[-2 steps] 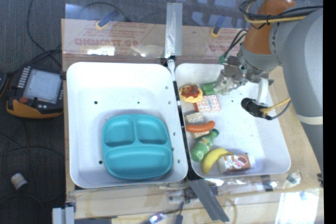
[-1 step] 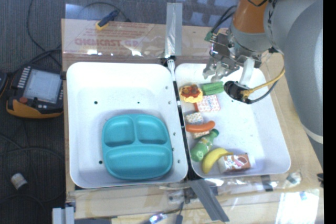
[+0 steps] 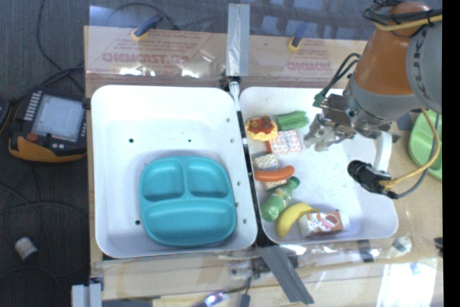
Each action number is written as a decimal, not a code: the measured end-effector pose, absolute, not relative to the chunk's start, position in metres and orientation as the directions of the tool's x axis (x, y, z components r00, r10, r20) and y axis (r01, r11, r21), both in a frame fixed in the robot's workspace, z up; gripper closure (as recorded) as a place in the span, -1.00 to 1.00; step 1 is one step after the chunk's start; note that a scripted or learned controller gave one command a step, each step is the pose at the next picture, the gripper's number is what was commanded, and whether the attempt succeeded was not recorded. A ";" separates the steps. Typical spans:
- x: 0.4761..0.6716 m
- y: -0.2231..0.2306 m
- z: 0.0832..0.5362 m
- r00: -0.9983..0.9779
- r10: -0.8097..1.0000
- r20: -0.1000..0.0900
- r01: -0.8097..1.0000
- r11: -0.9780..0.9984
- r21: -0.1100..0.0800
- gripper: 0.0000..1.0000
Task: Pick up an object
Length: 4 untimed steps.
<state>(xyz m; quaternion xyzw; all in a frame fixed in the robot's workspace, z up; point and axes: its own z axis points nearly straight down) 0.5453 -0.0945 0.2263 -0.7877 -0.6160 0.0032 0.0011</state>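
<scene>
Looking down at a slant, the one camera takes in a worktop (image 3: 108, 57) with two shallow white bins side by side; the left bin (image 3: 122, 115) holds a teal divided plate (image 3: 188, 199) lying flat toward its near right corner, with one long compartment and two smaller ones; the right bin (image 3: 374, 219) holds a cluster of toy foods along its left side; farthest back lie a yellow and red pizza-like piece (image 3: 261, 128) and a green pepper-like piece (image 3: 292, 119), just beside each other; below them sits a small pale box with red dots (image 3: 287, 144), then a hot dog (image 3: 274, 173) lying crosswise; nearer the camera a green bottle (image 3: 276, 202) lies tilted, touching a yellow banana (image 3: 290, 217), and just right of the banana rests a brown and red carton (image 3: 321, 223); the arm (image 3: 392, 61), grey with an orange band, comes in from the right over the far right part of this bin; its gripper (image 3: 325, 131) hangs above bare bin floor, just right of the pepper-like piece and the dotted box and apart from both; whether the gripper is open or closed I cannot tell, and nothing shows between its tips; a black cable end (image 3: 363, 174) dangles below the wrist; on the floor to the left lies a handheld control pad (image 3: 49, 124) with a screen.
</scene>
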 end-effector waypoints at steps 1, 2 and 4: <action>0.558 -0.062 0.241 0.446 0.895 -0.004 0.895 -0.446 -0.006 1.00; 0.584 -0.010 0.264 0.481 0.877 -0.005 0.877 -0.481 -0.005 1.00; 0.668 -0.117 0.240 0.605 0.796 -0.009 0.796 -0.605 -0.003 1.00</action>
